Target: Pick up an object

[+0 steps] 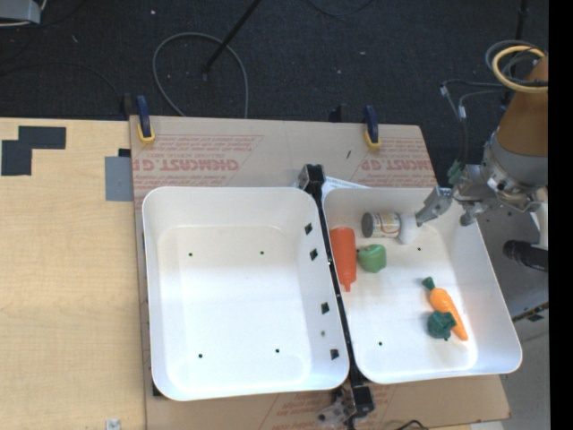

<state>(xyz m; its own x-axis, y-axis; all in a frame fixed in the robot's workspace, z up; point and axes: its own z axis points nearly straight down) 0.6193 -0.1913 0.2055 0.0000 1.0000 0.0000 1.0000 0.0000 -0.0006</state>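
Observation:
Several objects lie in the right bin (483, 330). A red-orange bottle-like piece (343, 256) rests against the divider, with a green lump (372, 258) touching its right side. A small can (383, 224) lies on its side near the back wall. A toy carrot (445, 308) with a green top (439, 326) lies toward the right front. My gripper (448, 210) hangs over the right bin's back right corner, right of the can and above the carrot. Its fingers are spread apart with nothing between them.
The left bin (161, 285) sits beside the right one, joined by a black-clipped divider (324, 267). Both stand on cardboard (224, 155) held by yellow clamps (145, 131). The grey arm with its orange band (524, 119) comes in from the right, cables trailing.

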